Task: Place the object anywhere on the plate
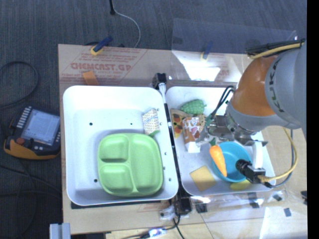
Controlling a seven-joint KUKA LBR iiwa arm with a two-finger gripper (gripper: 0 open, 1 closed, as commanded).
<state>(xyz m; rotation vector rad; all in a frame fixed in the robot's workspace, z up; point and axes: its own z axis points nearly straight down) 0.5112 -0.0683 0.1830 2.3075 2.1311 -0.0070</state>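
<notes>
Two white bins (pixel 75 133) held a green plate (pixel 130 164) and an orange carrot (pixel 218 160) pointing down-right; pincer (pixel 219 133) state unclear.

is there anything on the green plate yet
No, the plate in the left bin has nothing in its compartments; a small packet lies just beyond its far edge.

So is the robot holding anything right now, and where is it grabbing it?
It cannot be told. The gripper is low in the right bin, beside the snack packet and the carrot, but no grasp is visible.
</notes>
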